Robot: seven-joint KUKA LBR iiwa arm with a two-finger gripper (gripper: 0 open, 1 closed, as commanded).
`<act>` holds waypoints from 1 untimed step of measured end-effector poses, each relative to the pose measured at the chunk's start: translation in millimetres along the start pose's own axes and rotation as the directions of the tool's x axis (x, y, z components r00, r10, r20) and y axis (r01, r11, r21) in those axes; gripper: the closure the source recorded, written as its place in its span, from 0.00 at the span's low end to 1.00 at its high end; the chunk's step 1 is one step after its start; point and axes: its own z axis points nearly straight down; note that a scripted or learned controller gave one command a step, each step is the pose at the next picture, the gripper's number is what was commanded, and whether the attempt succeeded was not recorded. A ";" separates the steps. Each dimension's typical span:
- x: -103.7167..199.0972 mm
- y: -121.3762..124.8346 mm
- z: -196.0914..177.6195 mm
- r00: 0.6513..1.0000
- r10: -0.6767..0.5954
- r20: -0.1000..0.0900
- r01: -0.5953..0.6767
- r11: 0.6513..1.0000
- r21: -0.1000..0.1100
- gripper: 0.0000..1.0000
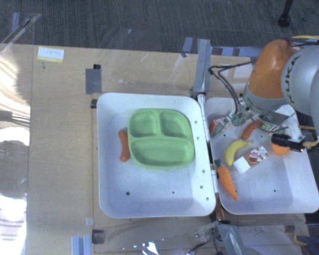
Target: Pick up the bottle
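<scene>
The claw (243, 115) is seen low over the right bin's (303, 195) far left corner; its opening cannot be told. The bottle (252, 159) lies apart, beside a banana (235, 150).

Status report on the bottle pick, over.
Gripper low over right bin, fingers unclear. Bottle not identified for certain. Banana, carrot, small carton crowd the bin.

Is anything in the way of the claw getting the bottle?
Nothing visible covers the small white-capped, brown-labelled bottle lying in the right white bin. The yellow banana crowds its left side, and a round orange fruit sits close on its right.
</scene>
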 end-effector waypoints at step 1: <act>7.4 -1.3 0.1 1.000 0.011 0.002 -0.011 1.000 0.001 0.00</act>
